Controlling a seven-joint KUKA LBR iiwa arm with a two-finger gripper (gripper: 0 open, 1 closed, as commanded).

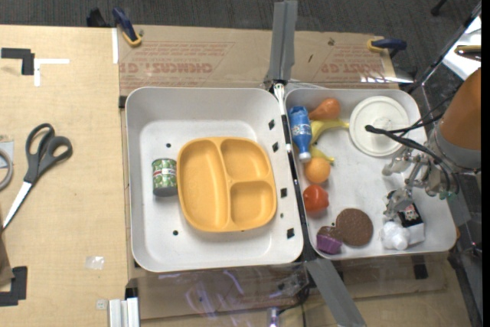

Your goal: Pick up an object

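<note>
My gripper (403, 184) is hanging over the right bin (360, 165), near its right side.

Honestly can't tell from up here how wide it's spread or if anything's in it. Right under it sit a small dark box (411, 214) and a white lump (395, 238). Further left: brown cookie (354, 227), purple piece (329, 243), tomato (315, 198), orange (317, 171), blue bottle (299, 132). The left bin (145, 233) has a yellow divided plate (227, 184) and a green can (164, 176).

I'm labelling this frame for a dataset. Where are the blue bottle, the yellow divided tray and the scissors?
blue bottle (299, 131), camera view, middle of its body.
yellow divided tray (200, 181), camera view, floor of its large compartment.
scissors (44, 148), camera view, black handle loops.
</note>
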